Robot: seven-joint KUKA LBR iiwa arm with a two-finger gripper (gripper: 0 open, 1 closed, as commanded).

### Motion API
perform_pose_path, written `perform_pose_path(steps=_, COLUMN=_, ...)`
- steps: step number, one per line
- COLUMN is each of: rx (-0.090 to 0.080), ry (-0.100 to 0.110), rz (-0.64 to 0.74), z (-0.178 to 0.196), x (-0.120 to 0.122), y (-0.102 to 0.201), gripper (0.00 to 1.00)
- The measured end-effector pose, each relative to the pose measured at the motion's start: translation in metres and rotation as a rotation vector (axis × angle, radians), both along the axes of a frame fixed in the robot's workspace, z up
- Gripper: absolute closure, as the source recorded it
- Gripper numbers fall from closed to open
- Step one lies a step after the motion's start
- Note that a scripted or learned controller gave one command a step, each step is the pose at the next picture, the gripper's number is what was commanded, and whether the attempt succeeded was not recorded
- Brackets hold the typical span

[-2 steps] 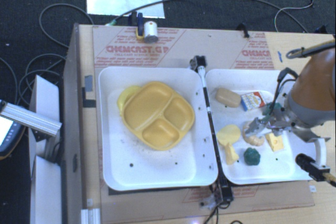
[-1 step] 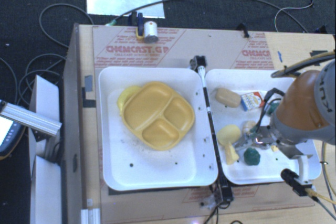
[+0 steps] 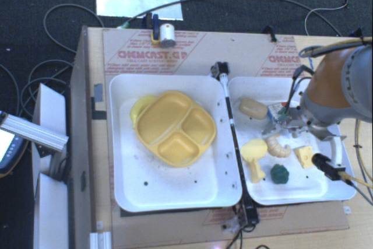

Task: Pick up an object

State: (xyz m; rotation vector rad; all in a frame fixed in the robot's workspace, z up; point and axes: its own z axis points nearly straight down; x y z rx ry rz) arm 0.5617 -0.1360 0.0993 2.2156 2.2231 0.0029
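Seen from above at a slant, my arm (image 3: 341, 81), grey with an orange band, reaches in from the right over the right-hand white bin (image 3: 335, 186). My gripper (image 3: 284, 121) hangs low in the upper middle of that bin, amid small metal and blue parts that blur together; I cannot tell how it stands or whether it has anything.

Several small toy foods lie in the right bin. A tan, rounded bread-like piece (image 3: 253, 108) lies near the bin's upper left, just left of my gripper. Below it a pale yellow mushroom-shaped piece (image 3: 254, 154) lies with its stem pointing toward the near edge. Just right of its cap sits a curved, ridged, cream-coloured piece (image 3: 278, 147), directly below my gripper. A dark green lump (image 3: 280, 174) lies near the front of the bin, and a yellow wedge like cheese (image 3: 303, 156) lies to its upper right.

The left-hand white bin (image 3: 169, 195) holds a yellow divided plate (image 3: 175, 127) with three compartments, lying tilted over another yellow item whose edge shows at its upper left.

Both bins sit side by side on a brown board (image 3: 192, 49) printed with red lettering.
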Motion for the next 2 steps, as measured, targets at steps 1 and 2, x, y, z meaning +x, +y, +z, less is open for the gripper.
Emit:
perform_pose_path(steps=1, rx=0.001, ry=0.001, rz=0.000, z=-0.003, x=0.033, y=0.051, gripper=0.00)
perform_pose_path(steps=2, rx=0.000, ry=0.001, rz=0.001, z=-0.014, x=0.080, y=0.052, gripper=0.00)
